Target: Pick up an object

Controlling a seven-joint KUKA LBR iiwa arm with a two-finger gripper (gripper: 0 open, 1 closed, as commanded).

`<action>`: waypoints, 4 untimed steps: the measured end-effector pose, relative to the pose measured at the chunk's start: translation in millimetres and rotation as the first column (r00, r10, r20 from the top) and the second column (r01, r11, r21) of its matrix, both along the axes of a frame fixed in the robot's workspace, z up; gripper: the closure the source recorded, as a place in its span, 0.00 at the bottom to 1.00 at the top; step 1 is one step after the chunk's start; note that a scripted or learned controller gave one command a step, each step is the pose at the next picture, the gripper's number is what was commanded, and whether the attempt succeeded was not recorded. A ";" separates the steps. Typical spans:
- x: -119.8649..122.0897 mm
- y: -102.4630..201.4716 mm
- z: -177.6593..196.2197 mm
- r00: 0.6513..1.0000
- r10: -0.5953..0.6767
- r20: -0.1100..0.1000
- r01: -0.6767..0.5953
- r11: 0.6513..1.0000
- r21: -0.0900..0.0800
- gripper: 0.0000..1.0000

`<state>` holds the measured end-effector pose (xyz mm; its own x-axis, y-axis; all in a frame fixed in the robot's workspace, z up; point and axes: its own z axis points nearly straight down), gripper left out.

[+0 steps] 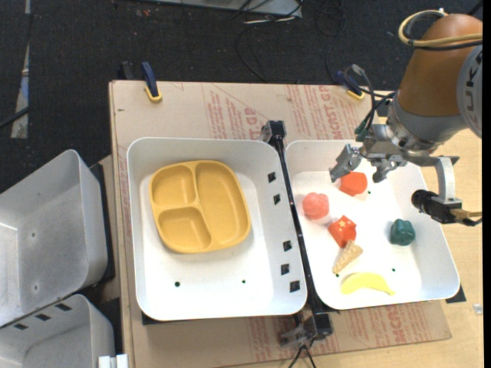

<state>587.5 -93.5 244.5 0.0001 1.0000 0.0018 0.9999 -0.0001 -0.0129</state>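
Holding 6 toys (342, 231), bin (439, 286); 1 yellow tray (199, 205).

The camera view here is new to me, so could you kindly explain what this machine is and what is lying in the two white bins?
This is one picture from a fixed camera above a bench, looking down at a slant. The grey and orange machine coming in from the right is a robot arm; at its end is a two-finger gripper, its tool for picking things up. It hangs with its fingers spread over an orange-red block and is not holding anything.

The left bin holds a yellow divided plate. The right bin holds small toys: the orange-red block, a pink ball-like piece, a red cube, a dark green lump, a tan cone and a yellow banana.
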 end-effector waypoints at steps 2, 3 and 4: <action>-5.4 -5.1 -53.9 1.000 -0.003 0.005 0.003 1.000 -0.001 0.00; -9.5 -2.3 -118.7 1.000 -0.003 0.005 0.003 1.000 0.000 0.00; -10.3 -1.5 -155.0 1.000 -0.003 0.008 0.003 1.000 -0.001 0.00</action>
